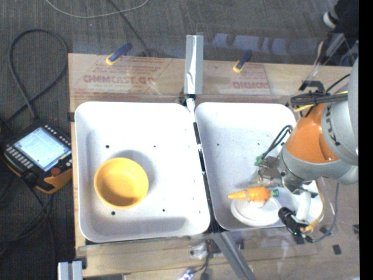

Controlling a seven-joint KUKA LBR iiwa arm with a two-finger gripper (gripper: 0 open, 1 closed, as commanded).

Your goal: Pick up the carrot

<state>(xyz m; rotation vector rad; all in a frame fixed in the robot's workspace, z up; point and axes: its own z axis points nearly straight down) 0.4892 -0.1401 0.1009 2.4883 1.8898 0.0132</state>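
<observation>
The orange toy carrot with a yellow tip [252, 195] lies in the right shallow white bin [233, 139], near its front edge, with its pointed end towards the left. Its thick end rests over the rim of a small white plate [253, 215] that sits in the same bin. The grey arm with the orange band [310, 140] reaches in from the right, and the claw [267, 172] hovers just above and to the right of the carrot; whether it is clenched or released I cannot tell. The left shallow white bin [140, 121] on the worktop holds a round yellow bowl [121, 182].
</observation>
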